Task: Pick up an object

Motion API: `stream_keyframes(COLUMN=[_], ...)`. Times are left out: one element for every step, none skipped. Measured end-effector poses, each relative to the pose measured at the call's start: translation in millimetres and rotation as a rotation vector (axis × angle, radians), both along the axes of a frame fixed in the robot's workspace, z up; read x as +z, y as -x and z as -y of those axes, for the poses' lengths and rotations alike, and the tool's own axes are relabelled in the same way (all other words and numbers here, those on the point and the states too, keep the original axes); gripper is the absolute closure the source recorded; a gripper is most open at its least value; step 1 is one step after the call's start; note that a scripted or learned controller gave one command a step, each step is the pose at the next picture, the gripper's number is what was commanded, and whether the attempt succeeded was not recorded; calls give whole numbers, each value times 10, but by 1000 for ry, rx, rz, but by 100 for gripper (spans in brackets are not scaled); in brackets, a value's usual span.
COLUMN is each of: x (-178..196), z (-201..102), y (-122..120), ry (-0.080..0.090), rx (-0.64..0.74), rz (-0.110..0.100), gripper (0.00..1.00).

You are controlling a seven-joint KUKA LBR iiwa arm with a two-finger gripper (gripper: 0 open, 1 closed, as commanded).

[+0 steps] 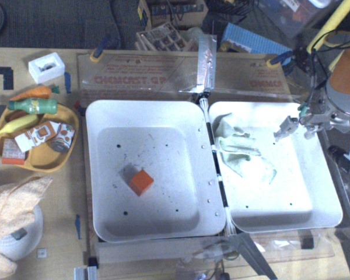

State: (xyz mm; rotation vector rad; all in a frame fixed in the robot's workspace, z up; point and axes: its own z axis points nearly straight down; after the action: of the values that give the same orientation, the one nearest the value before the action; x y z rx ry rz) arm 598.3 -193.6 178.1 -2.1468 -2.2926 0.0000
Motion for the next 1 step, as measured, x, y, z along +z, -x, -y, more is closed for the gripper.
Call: stream_keyframes(x=[-875], z=[-797], y=[90], ry=[3], rx=[-21], rz=[12], gripper=[0])
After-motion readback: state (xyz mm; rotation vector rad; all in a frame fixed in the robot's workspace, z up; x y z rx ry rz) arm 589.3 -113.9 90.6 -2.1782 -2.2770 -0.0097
